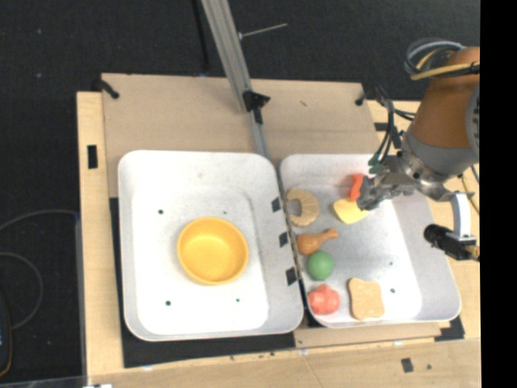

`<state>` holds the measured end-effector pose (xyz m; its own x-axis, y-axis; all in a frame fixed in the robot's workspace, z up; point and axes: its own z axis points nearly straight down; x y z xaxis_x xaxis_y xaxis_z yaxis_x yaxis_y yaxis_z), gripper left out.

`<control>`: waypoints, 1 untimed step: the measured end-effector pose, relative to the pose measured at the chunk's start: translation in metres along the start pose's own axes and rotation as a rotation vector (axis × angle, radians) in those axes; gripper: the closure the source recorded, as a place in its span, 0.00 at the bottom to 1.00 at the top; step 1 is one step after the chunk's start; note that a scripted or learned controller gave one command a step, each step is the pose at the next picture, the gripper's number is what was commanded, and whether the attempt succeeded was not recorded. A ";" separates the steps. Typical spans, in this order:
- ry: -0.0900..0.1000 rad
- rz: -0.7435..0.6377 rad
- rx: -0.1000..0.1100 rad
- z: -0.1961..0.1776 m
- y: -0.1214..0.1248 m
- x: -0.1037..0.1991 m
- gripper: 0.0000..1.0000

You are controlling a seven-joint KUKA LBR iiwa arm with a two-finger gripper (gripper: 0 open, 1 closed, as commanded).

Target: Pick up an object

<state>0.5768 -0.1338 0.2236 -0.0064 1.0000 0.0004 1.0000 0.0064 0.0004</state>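
Note:
The right bin (404, 253) holds several toy foods. A yellow wedge (347, 212) and a red-orange piece (355, 185) lie near its back middle. My gripper (372, 195) hangs low right beside them, its tip touching or just over the yellow wedge's right edge. Along the bin's left side lie a tan ring-shaped pastry (303, 206), a brown drumstick (315, 239) and a green ball (321, 264). At the front sit a red fruit (325, 299) and a toast slice (366, 297).
The left bin (153, 184) holds a yellow bowl (212, 250). A slanted metal pole (230, 47) rises behind the bins. A black fitting (444, 241) sticks in over the right bin's right rim. The right bin's centre-right floor is bare.

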 end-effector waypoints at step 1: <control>0.000 0.000 0.001 0.007 0.013 0.047 1.00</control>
<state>0.5896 -0.0872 0.2168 -0.0063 1.0000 0.0005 1.0000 0.0063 -0.0004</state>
